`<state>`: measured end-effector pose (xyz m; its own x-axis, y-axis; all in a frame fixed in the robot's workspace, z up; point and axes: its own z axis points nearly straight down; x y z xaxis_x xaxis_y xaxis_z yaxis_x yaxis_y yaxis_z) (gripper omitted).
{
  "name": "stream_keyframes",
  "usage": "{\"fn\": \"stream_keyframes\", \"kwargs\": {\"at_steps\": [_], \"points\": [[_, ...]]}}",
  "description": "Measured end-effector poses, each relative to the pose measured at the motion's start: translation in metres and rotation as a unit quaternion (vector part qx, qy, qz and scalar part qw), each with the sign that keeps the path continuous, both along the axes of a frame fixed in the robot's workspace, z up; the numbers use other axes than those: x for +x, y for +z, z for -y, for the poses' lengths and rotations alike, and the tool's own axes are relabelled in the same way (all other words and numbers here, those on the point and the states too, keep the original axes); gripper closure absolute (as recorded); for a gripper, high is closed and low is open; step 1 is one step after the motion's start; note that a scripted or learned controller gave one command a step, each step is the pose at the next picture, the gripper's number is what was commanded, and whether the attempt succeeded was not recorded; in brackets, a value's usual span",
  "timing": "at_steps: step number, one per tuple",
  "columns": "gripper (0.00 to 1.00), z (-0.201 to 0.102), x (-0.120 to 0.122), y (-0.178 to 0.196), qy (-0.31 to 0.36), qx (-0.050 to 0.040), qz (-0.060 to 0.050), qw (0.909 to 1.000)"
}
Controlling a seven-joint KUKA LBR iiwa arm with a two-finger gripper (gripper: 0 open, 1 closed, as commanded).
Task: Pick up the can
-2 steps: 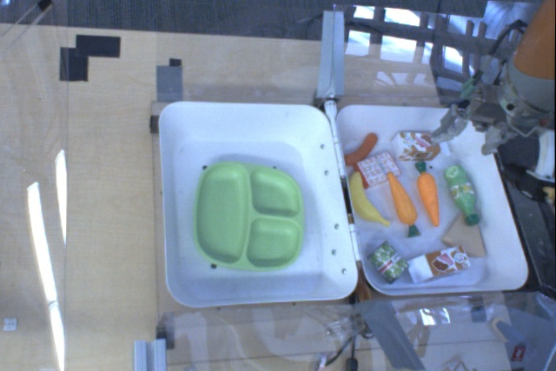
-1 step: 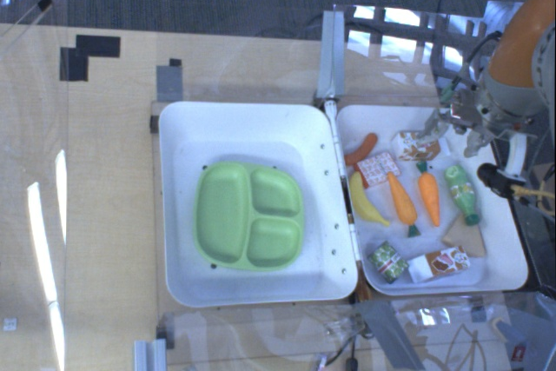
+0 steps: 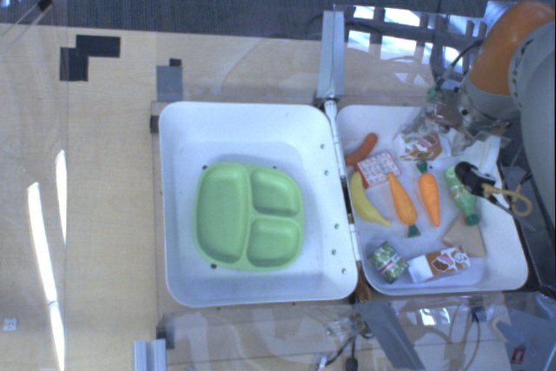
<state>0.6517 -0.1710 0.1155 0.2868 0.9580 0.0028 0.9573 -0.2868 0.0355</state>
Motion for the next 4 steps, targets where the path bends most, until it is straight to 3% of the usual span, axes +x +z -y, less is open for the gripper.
{"fn": "stream_keyframes", "kwargs": {"at_steps": [1,2,3,4], "points": [[0.0,0.01,0.026,-0.007,-0.012,0.0063,-0.005,0.9999],[1.0,0.013,0.031,0.011,-0.009,-0.0027,0.006,0.9999],[0.0,0.02,0.027,0.009,-0.012,-0.0058,0.002,0.9999],[0.0,0.006,0.02,-0.018,-0.042,-0.0014,-0.01,0.999]]}}
